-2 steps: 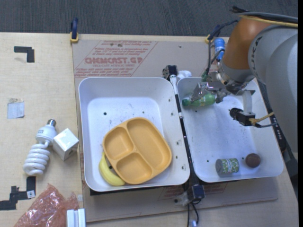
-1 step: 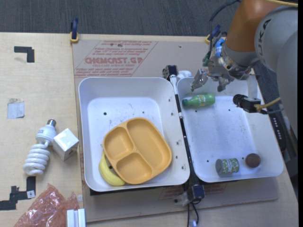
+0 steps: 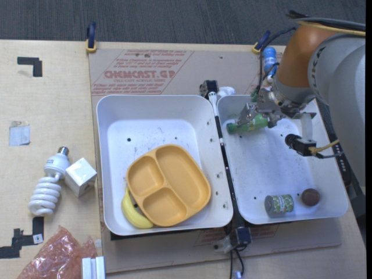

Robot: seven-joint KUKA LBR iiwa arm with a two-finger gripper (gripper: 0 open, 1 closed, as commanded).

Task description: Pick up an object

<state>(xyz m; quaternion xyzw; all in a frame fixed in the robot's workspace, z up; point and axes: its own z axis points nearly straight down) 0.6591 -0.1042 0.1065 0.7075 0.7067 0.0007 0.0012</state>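
Up at the far end of the right bin (image 3: 325, 211), the gripper (image 3: 256, 116) has its fingers closed narrowly around a green bottle (image 3: 247, 124), lying on its side, neck pointing left.

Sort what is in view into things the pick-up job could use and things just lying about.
Job:
pincer
green bottle
green can
brown ball
yellow divided plate
banana
two white bins

Lying about:
spiral light bulb
white cube
red mesh bag
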